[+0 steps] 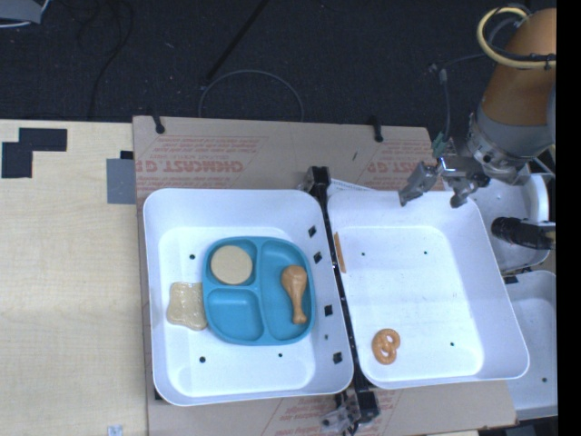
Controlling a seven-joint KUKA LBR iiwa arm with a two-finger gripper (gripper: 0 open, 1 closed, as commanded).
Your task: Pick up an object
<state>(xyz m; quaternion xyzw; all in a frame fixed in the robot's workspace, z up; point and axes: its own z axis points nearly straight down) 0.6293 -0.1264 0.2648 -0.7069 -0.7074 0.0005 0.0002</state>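
Two white bins side by side. Left bin (172, 243): pale slice of bread (186, 305) touching the left edge of a blue divided tray (238, 318); tray holds a round tan cookie (231, 264) and a tan drumstick (296, 292), long axis near vertical, knob end up, thin end down. Right bin (454, 289): small orange pretzel (386, 345) near the front, loops toward bottom-left. Gripper (437, 187) hovers over the right bin's back rim, fingers spread apart, holding nothing.
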